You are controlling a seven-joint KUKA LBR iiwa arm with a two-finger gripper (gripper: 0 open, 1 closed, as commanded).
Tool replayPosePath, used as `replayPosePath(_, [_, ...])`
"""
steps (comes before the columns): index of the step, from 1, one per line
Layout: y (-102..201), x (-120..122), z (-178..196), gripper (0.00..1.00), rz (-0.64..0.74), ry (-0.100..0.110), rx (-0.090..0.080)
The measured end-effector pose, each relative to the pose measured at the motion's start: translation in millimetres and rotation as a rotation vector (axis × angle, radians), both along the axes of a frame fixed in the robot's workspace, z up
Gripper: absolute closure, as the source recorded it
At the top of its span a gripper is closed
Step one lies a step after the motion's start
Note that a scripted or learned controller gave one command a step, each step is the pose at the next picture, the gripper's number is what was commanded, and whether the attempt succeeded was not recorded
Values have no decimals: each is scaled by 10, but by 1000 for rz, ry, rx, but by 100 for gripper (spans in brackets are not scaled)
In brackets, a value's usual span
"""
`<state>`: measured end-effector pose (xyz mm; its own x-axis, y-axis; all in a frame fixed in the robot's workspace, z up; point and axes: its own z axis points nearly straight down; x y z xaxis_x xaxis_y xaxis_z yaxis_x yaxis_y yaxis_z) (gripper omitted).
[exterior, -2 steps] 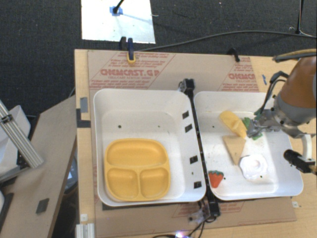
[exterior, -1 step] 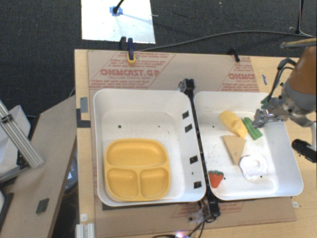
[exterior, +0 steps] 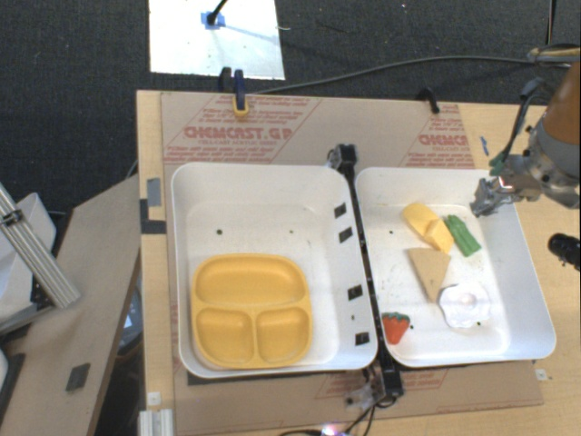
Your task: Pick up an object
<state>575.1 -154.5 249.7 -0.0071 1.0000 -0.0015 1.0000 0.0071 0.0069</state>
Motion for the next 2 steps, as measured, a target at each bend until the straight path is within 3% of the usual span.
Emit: replayPosePath(2, [939, -24, 51, 100, 1, 5, 2])
